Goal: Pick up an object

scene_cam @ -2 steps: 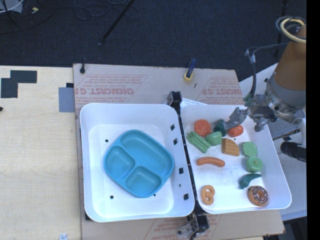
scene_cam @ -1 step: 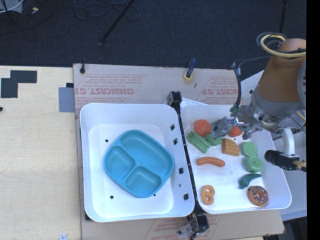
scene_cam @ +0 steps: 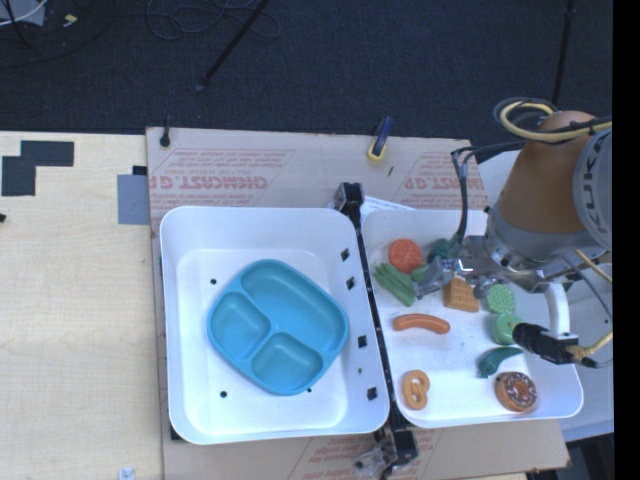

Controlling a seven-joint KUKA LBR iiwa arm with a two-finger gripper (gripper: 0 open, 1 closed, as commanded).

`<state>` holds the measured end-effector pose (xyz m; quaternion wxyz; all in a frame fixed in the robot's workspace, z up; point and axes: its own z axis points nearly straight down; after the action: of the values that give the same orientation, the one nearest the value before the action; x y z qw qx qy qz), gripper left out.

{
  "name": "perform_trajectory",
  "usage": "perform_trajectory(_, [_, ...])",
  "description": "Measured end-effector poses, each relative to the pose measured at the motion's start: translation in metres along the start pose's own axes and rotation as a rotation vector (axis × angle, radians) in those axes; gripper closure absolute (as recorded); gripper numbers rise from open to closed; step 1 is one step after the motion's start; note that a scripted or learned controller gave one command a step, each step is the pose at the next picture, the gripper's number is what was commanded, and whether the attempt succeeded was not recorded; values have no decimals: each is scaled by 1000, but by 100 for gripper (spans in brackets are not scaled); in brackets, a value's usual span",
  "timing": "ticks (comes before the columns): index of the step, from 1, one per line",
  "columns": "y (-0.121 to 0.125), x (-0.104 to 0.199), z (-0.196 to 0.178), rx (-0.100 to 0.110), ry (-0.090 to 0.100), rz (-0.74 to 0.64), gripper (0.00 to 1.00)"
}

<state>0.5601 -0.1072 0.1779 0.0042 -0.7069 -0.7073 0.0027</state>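
Observation:
The right bin (scene_cam: 455, 408) holds several toy foods. A red tomato (scene_cam: 404, 254), green beans (scene_cam: 394, 283) and an orange sausage (scene_cam: 421, 322) lie at its left. A pretzel (scene_cam: 414, 388) and a chocolate donut (scene_cam: 516, 391) sit near the front. My gripper (scene_cam: 447, 274) is low in the middle of this bin. It is just right of the green beans and touches or overlaps a tan waffle piece (scene_cam: 461, 296). The wrist hides what lies under it.
The left bin (scene_cam: 190, 238) holds a blue divided plate (scene_cam: 276, 325). Green pieces (scene_cam: 502, 313) and a teal piece (scene_cam: 497, 360) lie at the right bin's right side. The arm's orange band (scene_cam: 545, 183) hangs over the back right corner. A black divider (scene_cam: 364, 308) separates the bins.

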Motion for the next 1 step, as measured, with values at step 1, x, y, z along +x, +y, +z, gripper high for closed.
perform_trajectory(1, [3,3,64,0,0,0,0])
